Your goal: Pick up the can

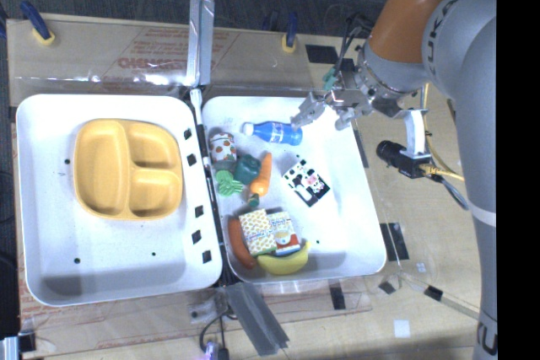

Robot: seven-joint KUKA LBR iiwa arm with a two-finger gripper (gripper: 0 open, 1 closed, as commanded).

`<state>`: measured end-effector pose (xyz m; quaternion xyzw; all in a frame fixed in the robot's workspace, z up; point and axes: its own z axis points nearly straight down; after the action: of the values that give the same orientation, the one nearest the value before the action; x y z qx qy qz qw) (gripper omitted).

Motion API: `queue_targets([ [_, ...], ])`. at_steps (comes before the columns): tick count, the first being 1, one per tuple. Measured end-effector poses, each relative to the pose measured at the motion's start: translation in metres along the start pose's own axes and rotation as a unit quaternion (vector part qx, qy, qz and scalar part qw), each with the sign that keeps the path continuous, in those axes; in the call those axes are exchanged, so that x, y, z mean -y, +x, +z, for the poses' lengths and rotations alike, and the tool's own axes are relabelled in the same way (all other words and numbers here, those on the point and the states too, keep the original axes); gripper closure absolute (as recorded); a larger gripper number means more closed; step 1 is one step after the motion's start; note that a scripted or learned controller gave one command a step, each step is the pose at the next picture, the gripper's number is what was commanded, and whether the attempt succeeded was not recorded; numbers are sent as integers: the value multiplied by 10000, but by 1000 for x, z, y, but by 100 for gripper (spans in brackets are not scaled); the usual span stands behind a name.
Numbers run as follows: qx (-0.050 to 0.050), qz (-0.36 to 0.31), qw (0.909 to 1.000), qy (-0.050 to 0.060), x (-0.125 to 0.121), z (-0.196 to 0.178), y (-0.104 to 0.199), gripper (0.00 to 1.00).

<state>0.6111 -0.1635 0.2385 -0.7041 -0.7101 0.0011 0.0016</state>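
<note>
Arm [456,21]: grey with orange band, reaching in from the right, poised over the upper right corner of the right bin
Left bin [34,206]: white, shallow, bearing a yellow divided tray [128,167]
Right bin [359,223]: white, crowded with small items along its left and lower parts
Gripper [325,111]: above the bin's upper edge, just beside the blue bottle [274,132]; jaws appear spread, nothing between them
Neighbouring items: banana [283,263] and printed box [266,232] at the lower edge, carrot [260,175] at centre, black-and-white patterned card [305,182] to the right of it
Can [222,147]: small, red and white, near the bin's left wall, touching or nearly touching the green item [228,181] below it; well apart from the gripper
Handling judgement: likely light, rigid, with smooth curved sides that could slip; best taken across its body at mid-height, with fingers kept off the wall and the green item
</note>
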Motion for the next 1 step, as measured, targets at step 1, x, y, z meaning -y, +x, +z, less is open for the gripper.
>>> queue_targets([
  [1, 20, -2159, 9764, -38, -3, 131, 52, 0],
])
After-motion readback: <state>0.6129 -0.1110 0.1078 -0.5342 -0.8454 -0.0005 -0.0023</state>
